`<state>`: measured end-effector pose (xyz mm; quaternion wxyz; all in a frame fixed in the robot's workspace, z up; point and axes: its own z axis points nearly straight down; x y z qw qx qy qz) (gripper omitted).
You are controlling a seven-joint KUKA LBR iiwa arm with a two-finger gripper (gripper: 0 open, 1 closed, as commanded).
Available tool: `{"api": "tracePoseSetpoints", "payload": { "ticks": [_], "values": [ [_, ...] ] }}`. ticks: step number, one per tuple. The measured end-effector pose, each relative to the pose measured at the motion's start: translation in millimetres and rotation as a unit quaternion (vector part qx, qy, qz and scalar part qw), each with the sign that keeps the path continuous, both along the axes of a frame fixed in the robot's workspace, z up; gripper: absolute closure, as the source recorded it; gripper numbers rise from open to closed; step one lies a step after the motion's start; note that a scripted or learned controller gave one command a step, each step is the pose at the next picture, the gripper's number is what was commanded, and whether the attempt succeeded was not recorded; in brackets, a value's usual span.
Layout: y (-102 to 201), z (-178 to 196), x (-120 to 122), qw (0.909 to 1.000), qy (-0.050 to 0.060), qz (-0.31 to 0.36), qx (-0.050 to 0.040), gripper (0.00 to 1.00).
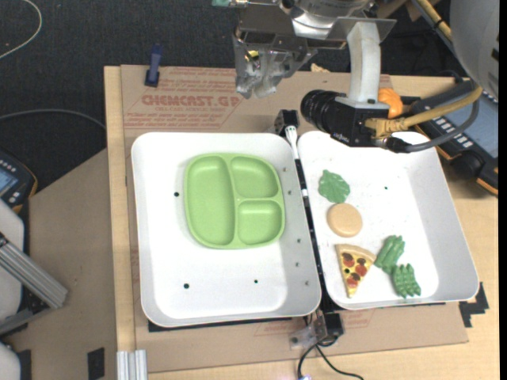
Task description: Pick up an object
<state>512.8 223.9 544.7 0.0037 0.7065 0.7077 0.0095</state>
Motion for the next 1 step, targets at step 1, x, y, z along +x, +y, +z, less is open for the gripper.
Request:
{"api": "tracePoseSetpoints", "payload": {
  "ticks": [1],
  "values": [
    [0.2, -10.4, 40.4, 1.0, 0.008, -0.002, -0.004, 1.0]
  ]
}}
